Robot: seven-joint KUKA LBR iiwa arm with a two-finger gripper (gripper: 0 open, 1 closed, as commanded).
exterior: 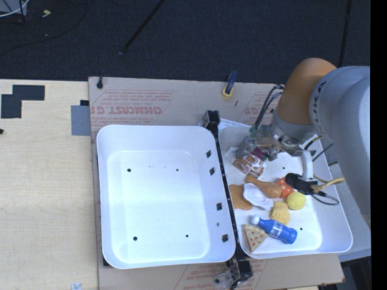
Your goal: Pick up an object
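Note:
My gripper point(255, 148) hangs low over the back left part of the right bin point(335, 237), just above a brown-and-white striped packet point(248, 164). Something small and dark purple point(259, 154) shows right under the gripper; I cannot tell if it is held. In front of the packet lie an orange drumstick-shaped toy point(267, 188), a white piece point(261, 199) and a flat brown piece point(238, 197). A yellow ball point(296, 201), a yellow cracker point(280, 213), a blue bottle point(276, 229) and a pizza-slice toy point(254, 238) lie nearer the front.
The left bin point(112, 162) stands beside the right one, with a black divider point(221, 186) between them. The grey arm point(338, 119) with its orange band covers the right bin's far right side. A blue and yellow clip point(230, 84) sits on the cardboard behind the bins.

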